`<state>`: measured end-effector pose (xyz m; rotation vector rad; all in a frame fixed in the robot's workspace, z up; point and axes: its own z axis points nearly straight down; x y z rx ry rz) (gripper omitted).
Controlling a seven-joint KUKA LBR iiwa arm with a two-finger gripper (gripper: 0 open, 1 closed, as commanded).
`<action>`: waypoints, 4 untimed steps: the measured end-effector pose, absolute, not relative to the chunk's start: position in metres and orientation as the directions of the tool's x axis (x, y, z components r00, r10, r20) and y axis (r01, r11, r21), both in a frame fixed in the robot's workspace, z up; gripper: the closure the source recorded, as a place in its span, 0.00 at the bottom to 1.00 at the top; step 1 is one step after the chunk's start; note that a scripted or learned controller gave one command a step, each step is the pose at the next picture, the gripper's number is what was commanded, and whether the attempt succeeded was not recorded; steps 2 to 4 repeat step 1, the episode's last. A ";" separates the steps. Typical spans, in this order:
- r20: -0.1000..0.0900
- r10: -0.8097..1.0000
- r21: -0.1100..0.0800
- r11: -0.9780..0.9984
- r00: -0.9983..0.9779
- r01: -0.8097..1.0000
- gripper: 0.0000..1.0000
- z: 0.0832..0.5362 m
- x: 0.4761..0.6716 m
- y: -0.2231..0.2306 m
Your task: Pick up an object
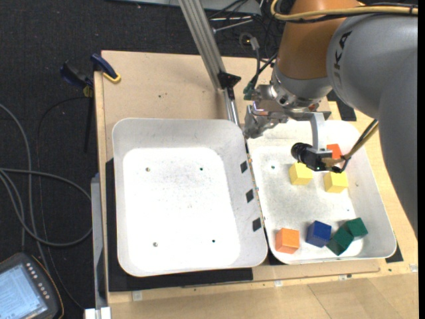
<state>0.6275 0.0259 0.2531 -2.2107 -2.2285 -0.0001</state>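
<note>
Nearest the camera, along the front rim of the right-hand shallow white bin [378,241], sits a row of small blocks — an orange cube [287,240], a blue cube [319,233], and two dark green blocks, one [340,240] just in front of the other [356,227] and touching it. Farther back in the same bin lie two pale yellow cubes, one [300,173] to the left and one [335,181] to the right, a little apart. Just behind the right yellow cube a small orange-red block [334,151] peeks out beside a black cylindrical fitting [307,155] on the arm.

The gripper [255,126] hangs at the bin's back left corner, close to the dividing rim — well apart from all the blocks, and nothing is visible in it. How wide it stands cannot be told from here.

The grey arm with its orange band [319,12] leans in from the right. The left-hand white bin [126,178] lies alongside on the wooden bench [159,78].
</note>
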 end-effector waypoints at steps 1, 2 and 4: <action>0.001 1.000 -0.002 0.007 -0.007 1.000 1.00 0.248 0.613 0.072; 0.001 1.000 -0.002 0.007 -0.007 1.000 1.00 0.248 0.613 0.072; 0.001 1.000 -0.002 0.007 -0.007 1.000 1.00 0.248 0.613 0.072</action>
